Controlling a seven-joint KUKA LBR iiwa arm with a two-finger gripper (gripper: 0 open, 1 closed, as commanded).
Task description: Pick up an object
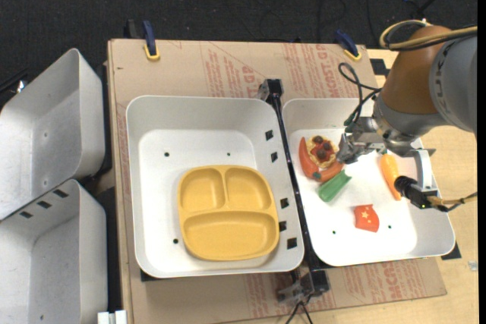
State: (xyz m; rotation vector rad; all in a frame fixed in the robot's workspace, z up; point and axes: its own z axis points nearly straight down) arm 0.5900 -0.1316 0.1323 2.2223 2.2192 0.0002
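Floor: dark carpet with loose cables surrounds a brown bench [205,64] that carries two shallow white bins side by side.
Left bin [144,163]: holds a yellow divided plate [226,212], lying flat toward the bin's near edge.
Right bin [425,239]: holds the toy food. A slice of pizza with dark toppings [318,153] and a green piece [333,187] lie near its left wall, an orange carrot-like piece [389,172] sits toward its right side, and a red wedge [366,218] lies nearer the front edge, apart from the rest.
Arm: the grey arm with its orange band [414,83] reaches over the right bin's far right corner.
Gripper [354,146]: low over the bin, just beside the pizza slice; whether it is wide or narrow I cannot tell, and nothing is seen held.
Likely target: the pizza slice or the green piece beside it, as a judgement.
Risk: the slice lies flat, so a closing grasp may slide over it and come up with nothing.
Risk: the pizza and green piece touch, so a descent between them may push one toward the left wall instead of catching it.
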